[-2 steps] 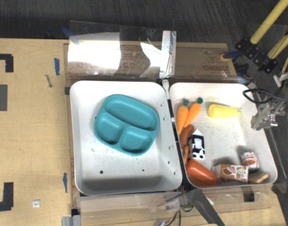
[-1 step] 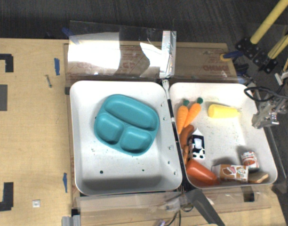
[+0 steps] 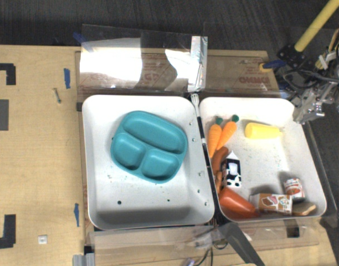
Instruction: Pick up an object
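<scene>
Brown carton [image 3: 276, 203] is seen lying at 6 o'clock in the right bin [image 3: 269, 160], nearest the camera. A red pepper [image 3: 236, 203] is touching it at 9 o'clock, and a small can [image 3: 294, 187] is set just beside it at 1 o'clock. Farther in, a black-and-white cow toy [image 3: 232, 171] is found against the bin's 9 o'clock wall. Two carrots [image 3: 221, 136] are laid past it, side by side, with their green tops toward 12 o'clock. A yellow block [image 3: 262, 130] is seen at 3 o'clock from the carrots, apart from them.

In the left bin [image 3: 103, 204] a teal plate [image 3: 149, 146] with three compartments is placed near the middle. Both bins are carried by the tan desk [image 3: 31, 148].

The claw [image 3: 309, 109] is seen over the right bin's 2 o'clock corner, well apart from every object. Nothing is seen to be pinched by it. Whether it is spread or pressed together cannot be told.
</scene>
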Available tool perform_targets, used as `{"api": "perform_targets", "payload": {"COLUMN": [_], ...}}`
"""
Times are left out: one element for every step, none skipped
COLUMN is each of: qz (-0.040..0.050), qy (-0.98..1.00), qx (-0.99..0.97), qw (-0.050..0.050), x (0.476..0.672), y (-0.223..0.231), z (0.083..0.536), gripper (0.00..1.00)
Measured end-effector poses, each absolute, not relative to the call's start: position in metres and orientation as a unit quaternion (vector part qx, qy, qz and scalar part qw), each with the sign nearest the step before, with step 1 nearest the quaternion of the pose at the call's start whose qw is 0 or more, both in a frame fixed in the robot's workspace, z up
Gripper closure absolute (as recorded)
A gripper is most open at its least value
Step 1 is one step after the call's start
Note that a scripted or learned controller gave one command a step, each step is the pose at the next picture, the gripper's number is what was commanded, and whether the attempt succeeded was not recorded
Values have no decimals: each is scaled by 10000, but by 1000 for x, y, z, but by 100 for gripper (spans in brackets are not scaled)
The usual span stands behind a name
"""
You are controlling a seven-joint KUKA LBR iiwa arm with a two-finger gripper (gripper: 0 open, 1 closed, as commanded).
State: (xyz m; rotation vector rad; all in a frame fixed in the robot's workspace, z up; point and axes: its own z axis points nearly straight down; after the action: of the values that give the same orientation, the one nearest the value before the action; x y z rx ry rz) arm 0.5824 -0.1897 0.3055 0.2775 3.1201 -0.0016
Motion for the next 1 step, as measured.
{"api": "perform_targets", "payload": {"qz": [0], "qy": [9958], "qx": [909], "qw": [45], "x": [626], "y": [-163], "z": [291], "gripper": [100]}}
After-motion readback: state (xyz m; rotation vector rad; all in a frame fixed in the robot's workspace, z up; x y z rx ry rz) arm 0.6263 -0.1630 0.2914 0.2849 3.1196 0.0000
